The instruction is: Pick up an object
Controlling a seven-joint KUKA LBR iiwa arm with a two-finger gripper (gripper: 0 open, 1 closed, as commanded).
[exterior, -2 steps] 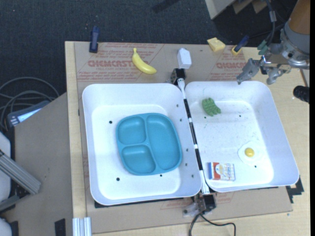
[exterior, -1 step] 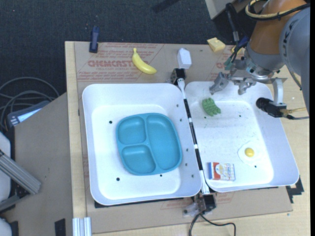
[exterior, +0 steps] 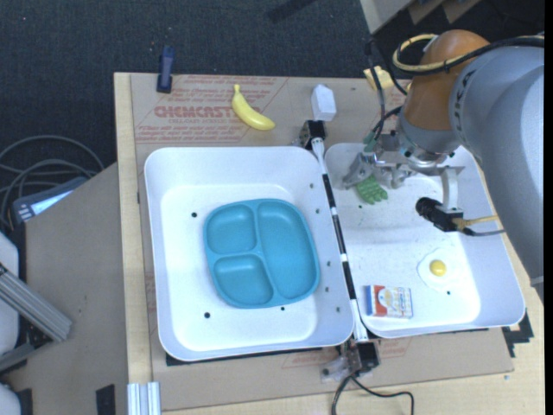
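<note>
Grey and orange, my arm point(exterior: 458, 67) bends down from the upper right of the frame into the right bin point(exterior: 484, 318). Its gripper point(exterior: 378, 173) sits just above a green thing point(exterior: 373, 191). I cannot tell its grip.

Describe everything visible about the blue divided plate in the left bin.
The blue divided plate is a light blue, plastic-looking tray with rounded corners and three compartments: two smaller ones on one side, one long one on the other. It lies flat, right side up and turned at a slight angle, near the middle of the left bin. Its compartments hold nothing. It rests on the bin's white floor, apart from the walls, and touches nothing else.
</note>
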